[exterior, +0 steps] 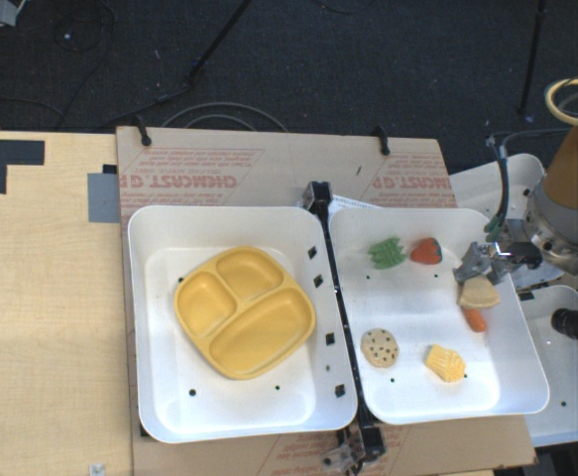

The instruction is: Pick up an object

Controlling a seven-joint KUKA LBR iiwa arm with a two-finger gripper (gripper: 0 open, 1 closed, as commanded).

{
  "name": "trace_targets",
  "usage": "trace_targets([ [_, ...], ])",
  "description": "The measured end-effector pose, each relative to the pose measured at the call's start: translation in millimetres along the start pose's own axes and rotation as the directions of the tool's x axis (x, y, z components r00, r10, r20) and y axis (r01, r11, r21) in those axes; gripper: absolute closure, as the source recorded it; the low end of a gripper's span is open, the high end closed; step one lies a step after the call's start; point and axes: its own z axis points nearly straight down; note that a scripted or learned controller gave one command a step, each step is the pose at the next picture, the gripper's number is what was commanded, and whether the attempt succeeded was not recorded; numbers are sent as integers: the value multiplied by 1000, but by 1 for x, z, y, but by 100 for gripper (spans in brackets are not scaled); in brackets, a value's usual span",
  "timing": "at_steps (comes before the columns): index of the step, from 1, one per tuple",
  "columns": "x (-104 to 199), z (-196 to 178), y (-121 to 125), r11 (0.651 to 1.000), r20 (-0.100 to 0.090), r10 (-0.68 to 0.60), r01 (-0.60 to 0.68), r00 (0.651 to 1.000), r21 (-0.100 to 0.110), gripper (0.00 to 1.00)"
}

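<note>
Camera view, one yellow tray, one cookie, one pincer

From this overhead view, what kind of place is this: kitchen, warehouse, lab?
Most likely a robotics lab bench: two white bins on cardboard, toy food such as a cookie and a yellow divided tray, and loose cables on the dark floor.

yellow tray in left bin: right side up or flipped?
Right side up. The yellow tray lies flat in the left bin, its three compartments facing the camera, nothing in them.
</note>
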Motion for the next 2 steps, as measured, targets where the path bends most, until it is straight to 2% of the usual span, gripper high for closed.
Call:
trace_targets([
  [2, 86, 13, -22, 1000, -2, -1, 1, 1000, 5, 100],
])
